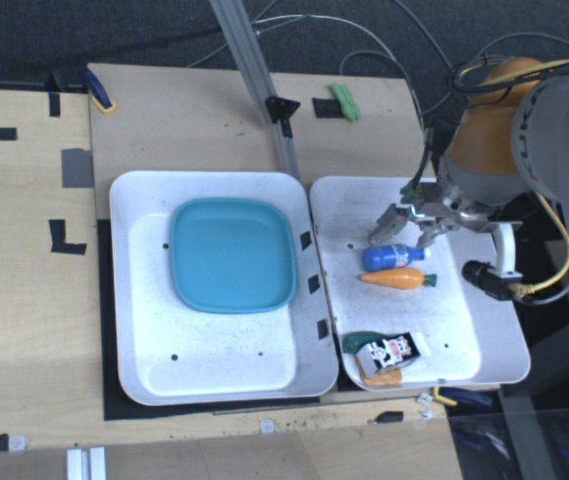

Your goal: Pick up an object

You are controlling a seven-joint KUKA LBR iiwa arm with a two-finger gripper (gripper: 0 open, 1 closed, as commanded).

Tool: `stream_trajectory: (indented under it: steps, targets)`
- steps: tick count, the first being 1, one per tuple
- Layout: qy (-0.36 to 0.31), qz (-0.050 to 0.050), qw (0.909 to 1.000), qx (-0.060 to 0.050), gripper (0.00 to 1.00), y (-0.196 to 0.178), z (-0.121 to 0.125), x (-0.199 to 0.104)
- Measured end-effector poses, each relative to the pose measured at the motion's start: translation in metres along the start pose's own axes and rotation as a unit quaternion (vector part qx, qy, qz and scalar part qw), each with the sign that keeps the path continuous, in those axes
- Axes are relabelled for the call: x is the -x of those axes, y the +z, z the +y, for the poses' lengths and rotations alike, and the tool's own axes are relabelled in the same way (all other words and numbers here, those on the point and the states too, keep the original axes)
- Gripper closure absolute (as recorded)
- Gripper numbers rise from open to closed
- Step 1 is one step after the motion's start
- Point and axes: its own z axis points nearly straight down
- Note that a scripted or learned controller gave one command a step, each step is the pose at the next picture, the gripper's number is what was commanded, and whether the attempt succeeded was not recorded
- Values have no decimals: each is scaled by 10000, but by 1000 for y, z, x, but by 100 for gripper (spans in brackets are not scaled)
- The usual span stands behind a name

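In the right-hand bin [484, 358], at the middle right of the frame, the hand [405, 231] hangs just above a small blue bottle [391, 258], its two grey fingers [386, 227] spread apart with nothing between them — released, not grasping. The bottle lies on its side with its long axis running left to right across the picture, its pale cap pointing right, and it sits directly below the hand in the frame, touching or very nearly touching the fingertips. Just below the bottle, and parallel to it, lies an orange carrot-shaped toy [395, 279], so close that the two look to be in contact. That closeness is what the coming move turns on: the fingers straddle roughly along the bottle's length, so a straight descent may land one finger on the bottle or wedge against the toy carrot rather than close across the narrow width — a judgement, not something seen. Further down the same bin, near its lower edge, rests a small dark packet [389, 350] with an orange piece [383, 376] beside it, well apart from the hand. The left-hand bin [144, 368] holds a teal square plate [232, 255], far from the arm [504, 128] on the bench [24, 268].
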Motion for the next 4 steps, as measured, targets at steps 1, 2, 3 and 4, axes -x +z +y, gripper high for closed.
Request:
stream_trajectory:
  steps: [1, 2, 3, 4]
  targets:
    - [1, -14, 10000, 65, 0, 50, 11, 4]
    - [-4, -16, 10000, 79, 100, 38, 12, 3]
    - [0, -8, 10000, 52, 100, -22, 18, 3]
    - [3, -6, 10000, 42, 100, -59, 18, 3]
